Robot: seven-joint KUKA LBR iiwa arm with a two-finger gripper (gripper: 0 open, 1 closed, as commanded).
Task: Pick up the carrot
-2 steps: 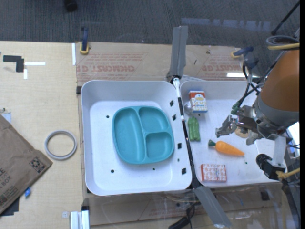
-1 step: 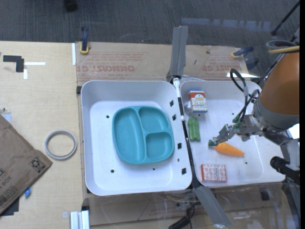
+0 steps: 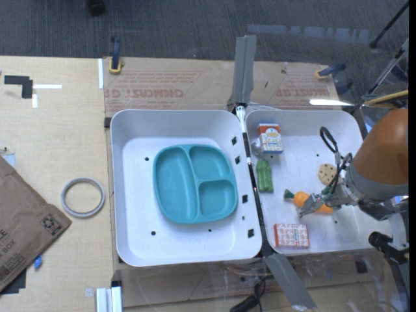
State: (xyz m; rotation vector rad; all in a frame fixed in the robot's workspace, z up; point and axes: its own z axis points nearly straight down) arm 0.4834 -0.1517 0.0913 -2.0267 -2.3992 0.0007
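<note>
Arm (image 3: pixel 383 158) low over carrot (image 3: pixel 303 199)

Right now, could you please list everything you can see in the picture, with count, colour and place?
bins: 2, white, side by side on bench
tray: 1, teal, three compartments, left bin
carton: 1, white and red, right bin, far left corner
pickle: 1, green, right bin, left side
carrot: 1, orange with green top, right bin, middle
cracker: 1, tan, round, right bin
box: 1, red and white, right bin, near edge
tape ring: 1, grey, bench, left
cardboard: 1, brown, bench, far left
gripper: 1, grey, at the carrot
</note>
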